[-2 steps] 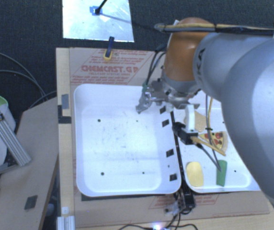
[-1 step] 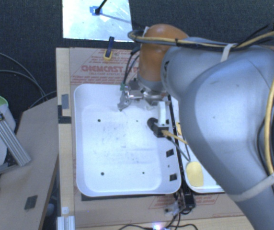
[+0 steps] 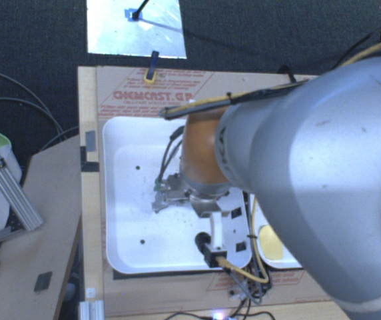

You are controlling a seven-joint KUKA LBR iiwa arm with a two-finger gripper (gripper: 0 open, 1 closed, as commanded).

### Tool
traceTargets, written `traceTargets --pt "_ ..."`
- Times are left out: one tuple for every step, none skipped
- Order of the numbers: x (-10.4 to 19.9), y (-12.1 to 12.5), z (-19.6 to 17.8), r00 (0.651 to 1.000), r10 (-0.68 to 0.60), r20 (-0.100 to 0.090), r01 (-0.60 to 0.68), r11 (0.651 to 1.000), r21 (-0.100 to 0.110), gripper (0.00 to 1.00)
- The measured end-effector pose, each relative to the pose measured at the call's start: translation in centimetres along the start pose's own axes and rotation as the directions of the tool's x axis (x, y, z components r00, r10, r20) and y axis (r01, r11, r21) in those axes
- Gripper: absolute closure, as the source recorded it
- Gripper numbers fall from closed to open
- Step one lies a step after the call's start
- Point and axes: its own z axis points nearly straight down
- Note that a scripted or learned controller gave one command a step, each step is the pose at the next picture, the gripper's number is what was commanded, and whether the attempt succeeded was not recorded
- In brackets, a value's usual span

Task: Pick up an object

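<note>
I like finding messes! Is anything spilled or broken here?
Nothing stands out. The left bin has just a few small dark specks, and a yellow thing sits in the right bin, partly behind the arm.

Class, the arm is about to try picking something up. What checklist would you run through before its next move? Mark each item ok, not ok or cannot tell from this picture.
1. Pincer positioned over the left bin, away from its walls: ok.
2. Something to pick lies directly beneath the pincer: cannot tell; the arm covers that patch.
3. Pincer already holding something: cannot tell.
4. A candidate located: ok; a yellow object lies in the right bin, partly hidden by the arm.
5. Pincer lined up with that yellow object: not ok; it is over the other bin.
</note>
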Motion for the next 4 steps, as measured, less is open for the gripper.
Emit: traceTargets --pt "7.5 -4.4 1.1 1.0 -0.001 0.0 0.001 1.0 -0.009 0.0" --pt "4.5 10.1 -10.3 1.0 0.008 0.0 -0.008 0.999 -0.035 0.0" --pt "-0.3 14.2 -10.1 1.0 0.01 0.002 -0.01 1.0 -0.018 0.0" --pt "2.9 5.6 -25.5 1.0 -0.002 -0.005 0.002 1.0 -0.025 0.0"
